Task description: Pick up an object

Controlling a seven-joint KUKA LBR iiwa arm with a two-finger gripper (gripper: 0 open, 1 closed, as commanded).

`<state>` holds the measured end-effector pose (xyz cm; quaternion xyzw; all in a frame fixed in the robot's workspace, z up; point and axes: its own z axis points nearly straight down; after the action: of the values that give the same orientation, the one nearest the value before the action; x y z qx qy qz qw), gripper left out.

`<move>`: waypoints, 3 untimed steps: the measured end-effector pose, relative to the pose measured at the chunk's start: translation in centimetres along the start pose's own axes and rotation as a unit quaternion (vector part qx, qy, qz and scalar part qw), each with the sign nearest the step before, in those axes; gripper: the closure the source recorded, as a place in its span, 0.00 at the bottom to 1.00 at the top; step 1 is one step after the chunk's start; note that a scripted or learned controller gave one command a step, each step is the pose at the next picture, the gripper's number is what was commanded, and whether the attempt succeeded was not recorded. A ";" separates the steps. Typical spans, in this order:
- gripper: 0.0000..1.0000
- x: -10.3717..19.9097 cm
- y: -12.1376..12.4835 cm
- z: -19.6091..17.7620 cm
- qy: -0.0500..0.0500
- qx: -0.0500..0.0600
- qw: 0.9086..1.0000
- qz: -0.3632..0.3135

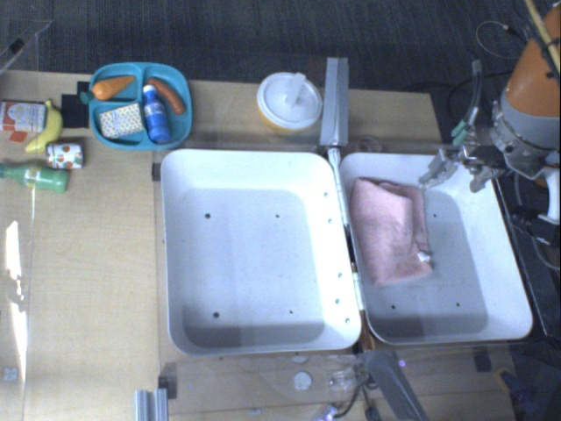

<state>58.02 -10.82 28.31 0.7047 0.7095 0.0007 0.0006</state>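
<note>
Soft pink cloth (390,229); smooth matt white plastic bin (500,314).

1. A blue tray (180,90) sits on the wooden bench (79,261), far back on the left. It has little parts inside.
2. In the tray lie a toy carrot (115,86), a blue bottle (155,112) and a toy hot dog (173,97).
3. Left of the tray are a yellow banana (48,125), a small box (21,116), a little can (65,155) and a green bottle (35,177) lying down.
4. A round yellow tub with a white lid (289,101) stands behind the left bin.
5. A grey metal bar (333,103) stands just beside the tub, on its right.
6. The floor behind the bench is dark carpet (263,11).
</note>
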 end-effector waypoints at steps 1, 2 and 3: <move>0.00 -5.6 1.7 16.0 0.000 0.001 0.998 -0.068; 0.00 -3.3 -2.5 19.2 -0.002 -0.007 0.994 -0.107; 0.00 0.6 -4.7 19.2 -0.002 -0.008 0.993 -0.115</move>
<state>53.34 -10.25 9.11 0.6187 0.7856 0.0044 0.0076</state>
